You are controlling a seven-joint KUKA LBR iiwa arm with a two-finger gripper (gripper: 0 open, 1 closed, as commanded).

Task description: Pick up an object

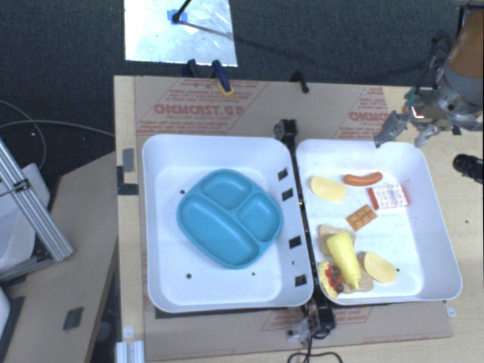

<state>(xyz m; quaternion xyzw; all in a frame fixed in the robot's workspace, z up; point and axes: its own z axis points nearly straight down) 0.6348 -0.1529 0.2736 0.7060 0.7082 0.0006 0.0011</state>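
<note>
Two shallow white plastic bins side by side on a cardboard-covered bench. Left bin (162, 203): one blue three-compartment plastic plate (229, 217), roughly central. Right bin (431, 203): pale yellow oval slice (328, 188) and orange-red toy sausage (363, 178) near the far wall; red-and-white printed card (388, 196); small brown waffle square (361, 218); yellow squeeze bottle (344, 255) lying near the front; second yellow oval slice (380, 267) just beside it. Two-finger gripper (404, 127): above the right bin's far right corner, fingers spread, nothing between them, well apart from all items.
</note>
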